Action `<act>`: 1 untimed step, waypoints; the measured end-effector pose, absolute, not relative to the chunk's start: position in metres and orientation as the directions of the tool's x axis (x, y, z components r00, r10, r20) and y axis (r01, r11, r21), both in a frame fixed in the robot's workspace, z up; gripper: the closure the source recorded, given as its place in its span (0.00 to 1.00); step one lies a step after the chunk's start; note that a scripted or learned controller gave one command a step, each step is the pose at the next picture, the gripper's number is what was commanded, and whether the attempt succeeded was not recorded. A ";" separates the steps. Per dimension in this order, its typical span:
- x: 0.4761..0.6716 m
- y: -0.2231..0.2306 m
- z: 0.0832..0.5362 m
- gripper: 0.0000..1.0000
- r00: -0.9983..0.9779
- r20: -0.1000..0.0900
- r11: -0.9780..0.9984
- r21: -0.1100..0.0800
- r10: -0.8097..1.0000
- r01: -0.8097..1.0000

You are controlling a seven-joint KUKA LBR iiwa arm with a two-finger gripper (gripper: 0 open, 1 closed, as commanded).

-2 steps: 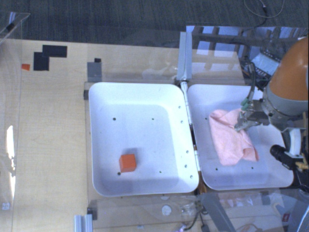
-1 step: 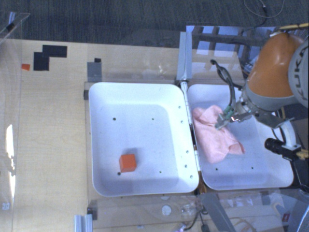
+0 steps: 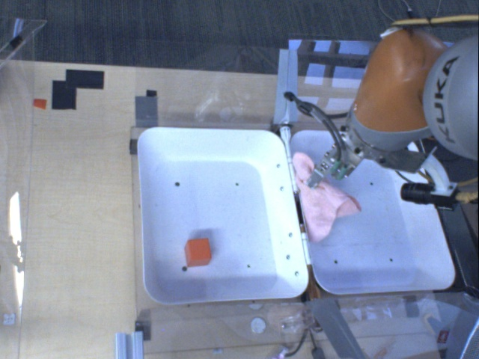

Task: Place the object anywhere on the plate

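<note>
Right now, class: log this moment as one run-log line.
gripper: over pink cloth | cloth: right bin | orange block: left bin

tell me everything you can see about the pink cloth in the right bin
The pink cloth is a soft, pale pink piece of fabric, crumpled and folded rather than spread flat. It lies on the floor of the right bin, in its left part close to the wall shared with the left bin. The tool sits right over its upper part, seemingly touching it; whether it grips the fabric cannot be told.

Claw (image 3: pixel 327 172) over pink cloth (image 3: pixel 323 203), right bin (image 3: pixel 389 268).
</note>
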State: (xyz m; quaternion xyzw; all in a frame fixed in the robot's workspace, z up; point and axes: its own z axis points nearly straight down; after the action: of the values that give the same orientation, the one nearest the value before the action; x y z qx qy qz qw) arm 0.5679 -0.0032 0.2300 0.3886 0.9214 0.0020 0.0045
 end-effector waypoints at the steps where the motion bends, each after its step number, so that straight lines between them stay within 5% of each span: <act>1: 0.582 0.038 0.233 1.00 -0.923 -0.010 0.923 0.006 0.385 0.385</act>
State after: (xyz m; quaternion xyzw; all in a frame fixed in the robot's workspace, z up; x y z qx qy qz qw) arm 0.5816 0.0379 0.2333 0.1962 0.9805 0.0019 0.0056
